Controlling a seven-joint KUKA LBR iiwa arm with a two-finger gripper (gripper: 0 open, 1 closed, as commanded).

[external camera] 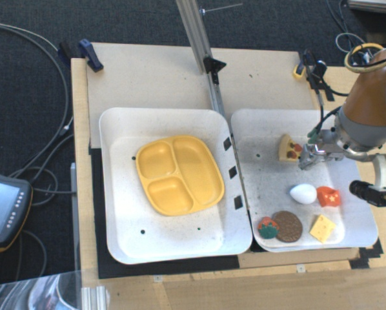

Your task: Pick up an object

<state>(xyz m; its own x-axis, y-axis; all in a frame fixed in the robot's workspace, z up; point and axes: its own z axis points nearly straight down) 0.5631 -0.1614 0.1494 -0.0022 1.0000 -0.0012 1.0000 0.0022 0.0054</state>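
Likely your end effector [307,155], its opening hidden from you, hangs beside the pizza slice [288,148] at right: light, stiff plastic; pinch its narrow sides.

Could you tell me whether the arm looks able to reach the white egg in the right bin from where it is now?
Probably yes. The end effector hangs just above the white egg, with open bin floor between them.
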